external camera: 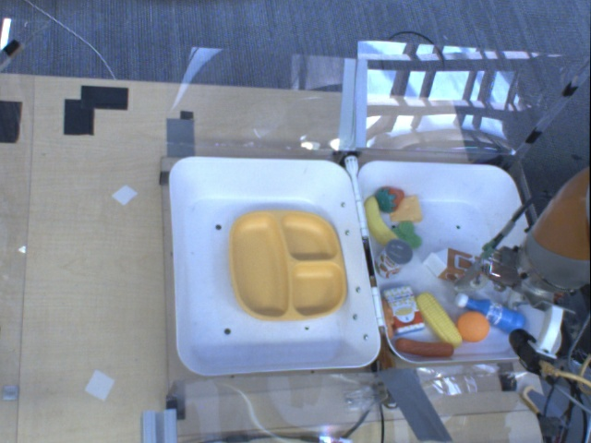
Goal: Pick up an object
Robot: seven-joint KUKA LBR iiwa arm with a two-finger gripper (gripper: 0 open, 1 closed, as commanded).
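Camera view, from above the counter [83,275]: the arm's tool [494,270] hung at the right edge of the right bin [480,187], beside a blue bottle [489,312] and an orange [472,327]; whether it was open or shut could not be told. A banana [376,220], a can [395,257] and a corn cob [436,317] lay nearby. The left bin [199,247] held a yellow divided tray [286,264].

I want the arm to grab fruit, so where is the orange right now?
The orange sits in the right bin, near its front right corner, between the corn cob and the blue bottle.
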